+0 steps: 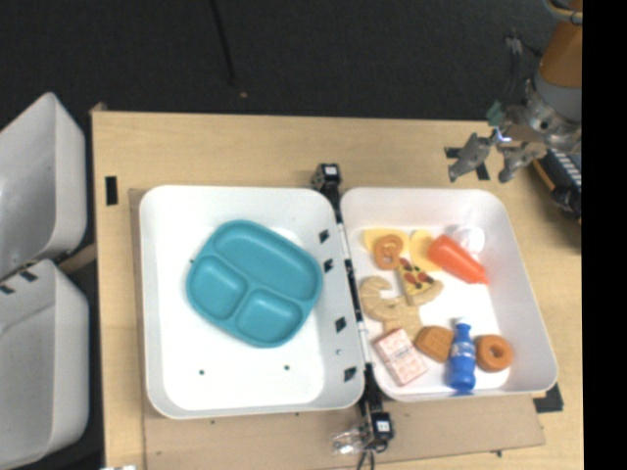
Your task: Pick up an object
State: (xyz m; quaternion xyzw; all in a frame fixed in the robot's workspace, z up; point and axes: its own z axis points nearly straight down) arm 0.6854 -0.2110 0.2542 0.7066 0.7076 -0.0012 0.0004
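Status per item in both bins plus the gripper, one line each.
gripper: open, above the bench beyond the right bin, holding nothing
teal divided plate: right way up, in left bin
blue bottle: lying down, right bin
orange carrot toy: lying on its side, right bin
pizza slice toy: flat, right bin
pink box: flat, right bin
doughnut: flat, beside bottle
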